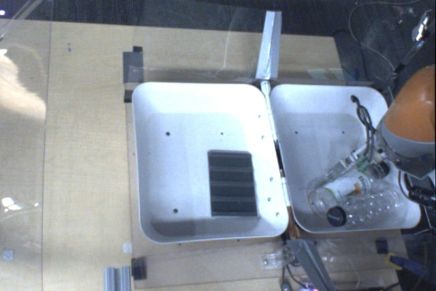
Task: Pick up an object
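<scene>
A clear plastic bottle [364, 203] with a black cap [336, 216] lies on its side near the front of the right bin [306, 119]. My gripper [354, 167] reaches in from the right and hangs low over the bottle's upper side, close to it or touching it. The grey wrist and orange band [412, 112] sit above it at the right edge. A black ribbed rectangular block [232, 182] lies flat in the left bin [177, 112], toward its front right, far from the gripper.
A thin dark cable [364, 120] loops from the wrist over the right bin's back half. The two bins meet at a raised rim [274, 146]. A metal bracket [269, 51] stands behind the bins.
</scene>
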Controlling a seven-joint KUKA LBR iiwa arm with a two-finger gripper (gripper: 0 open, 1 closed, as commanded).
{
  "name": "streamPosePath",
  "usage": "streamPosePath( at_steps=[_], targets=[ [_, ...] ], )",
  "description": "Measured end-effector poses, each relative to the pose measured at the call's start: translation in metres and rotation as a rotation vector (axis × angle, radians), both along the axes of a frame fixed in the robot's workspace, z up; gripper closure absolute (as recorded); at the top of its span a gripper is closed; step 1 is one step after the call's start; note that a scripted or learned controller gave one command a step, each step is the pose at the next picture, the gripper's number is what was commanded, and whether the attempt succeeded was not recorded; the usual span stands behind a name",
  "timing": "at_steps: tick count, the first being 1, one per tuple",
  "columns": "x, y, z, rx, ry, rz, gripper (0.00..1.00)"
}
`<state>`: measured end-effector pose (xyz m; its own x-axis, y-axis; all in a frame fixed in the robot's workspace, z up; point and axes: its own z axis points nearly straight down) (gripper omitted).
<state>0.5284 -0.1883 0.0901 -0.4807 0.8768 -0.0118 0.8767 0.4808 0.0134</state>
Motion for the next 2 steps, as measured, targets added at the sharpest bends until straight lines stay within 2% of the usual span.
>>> streamPosePath(
  at_steps=[1,2],
  targets=[
    [0.048,-0.016,0.0,0.004,0.009,-0.085,0.0],
    [0.081,-0.016,0.075,0.002,0.008,-0.01,0.0]
  ],
)
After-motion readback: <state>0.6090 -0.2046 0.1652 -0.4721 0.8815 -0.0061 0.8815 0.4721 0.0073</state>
